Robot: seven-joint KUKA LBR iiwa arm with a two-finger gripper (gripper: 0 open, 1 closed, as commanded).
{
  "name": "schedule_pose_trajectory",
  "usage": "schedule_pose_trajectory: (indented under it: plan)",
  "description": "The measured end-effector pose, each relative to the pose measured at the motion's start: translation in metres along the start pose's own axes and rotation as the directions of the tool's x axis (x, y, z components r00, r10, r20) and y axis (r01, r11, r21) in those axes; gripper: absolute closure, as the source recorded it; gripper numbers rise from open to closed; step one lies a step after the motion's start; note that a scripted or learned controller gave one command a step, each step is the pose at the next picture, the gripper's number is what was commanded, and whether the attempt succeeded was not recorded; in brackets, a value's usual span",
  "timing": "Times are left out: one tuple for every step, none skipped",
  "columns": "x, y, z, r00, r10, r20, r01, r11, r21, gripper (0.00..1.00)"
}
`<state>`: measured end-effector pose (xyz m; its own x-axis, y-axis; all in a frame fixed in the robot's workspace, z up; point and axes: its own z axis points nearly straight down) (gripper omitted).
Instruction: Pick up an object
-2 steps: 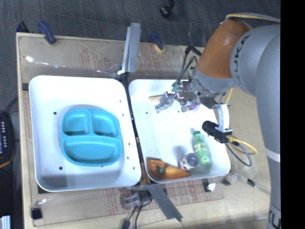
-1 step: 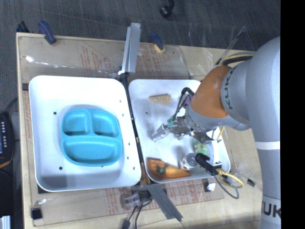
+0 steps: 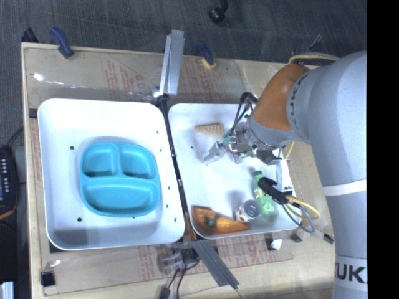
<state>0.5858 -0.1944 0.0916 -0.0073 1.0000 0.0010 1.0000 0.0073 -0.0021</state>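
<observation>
the gripper (image 3: 217,152) hung low inside the right bin (image 3: 187,167), its fingers spread apart with nothing between them. a tan cork-like piece (image 3: 209,129) lay just beyond it. nearer the front wall lay a carrot (image 3: 218,222), a small can (image 3: 247,211) and a green bottle (image 3: 264,198). a blue divided tray (image 3: 120,178) sat in the left bin (image 3: 56,123).

Bright even overhead light; white bins (image 3: 56,114) glare; slightly soft focus.

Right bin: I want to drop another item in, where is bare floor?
Bare floor lies in the right bin between the beige block, the gripper and the carrot. The near right corner is crowded with the carrot, can and green bottle.
</observation>
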Motion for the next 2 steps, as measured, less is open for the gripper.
schedule_pose_trajectory:
  plan:
    - [-0.001, -0.1, -0.001, 1.0, -0.002, 0.001, 0.002, 1.0, -0.004, 0.0]
    - [0.035, -0.038, 0.0, 1.0, -0.004, 0.001, 0.004, 1.0, 0.001, 0.0]
